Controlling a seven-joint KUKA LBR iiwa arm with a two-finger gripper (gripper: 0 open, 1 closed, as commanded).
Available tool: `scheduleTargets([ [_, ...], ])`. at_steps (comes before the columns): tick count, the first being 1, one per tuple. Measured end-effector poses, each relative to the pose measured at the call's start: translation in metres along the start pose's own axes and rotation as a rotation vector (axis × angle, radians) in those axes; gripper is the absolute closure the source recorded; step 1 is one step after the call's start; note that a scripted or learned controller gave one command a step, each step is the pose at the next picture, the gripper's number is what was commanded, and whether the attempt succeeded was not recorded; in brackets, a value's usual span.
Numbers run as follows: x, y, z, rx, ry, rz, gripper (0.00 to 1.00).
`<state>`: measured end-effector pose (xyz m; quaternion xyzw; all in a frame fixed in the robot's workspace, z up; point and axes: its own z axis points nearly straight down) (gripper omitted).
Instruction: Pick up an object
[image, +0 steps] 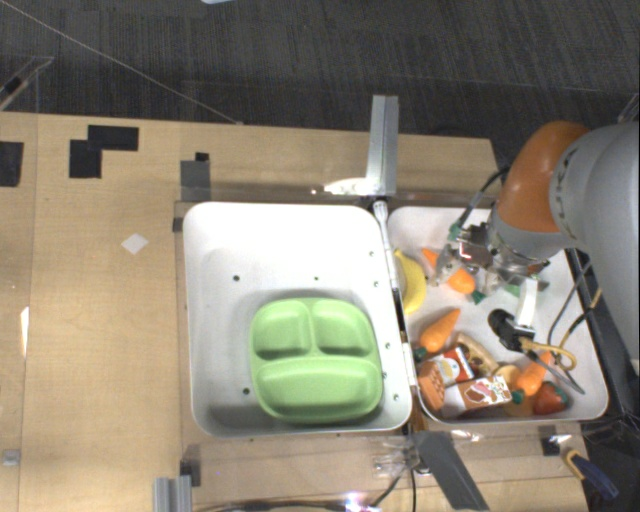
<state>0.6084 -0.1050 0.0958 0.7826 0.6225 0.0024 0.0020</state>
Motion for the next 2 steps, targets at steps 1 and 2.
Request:
scheduleTargets([
  [1, 0.001, 0.001, -0.011, -0.002, 0.002, 0.002, 1.00],
  [2, 0.063, -0.001, -0.090, 0.005, 0.000, 0.036, 1.00],
])
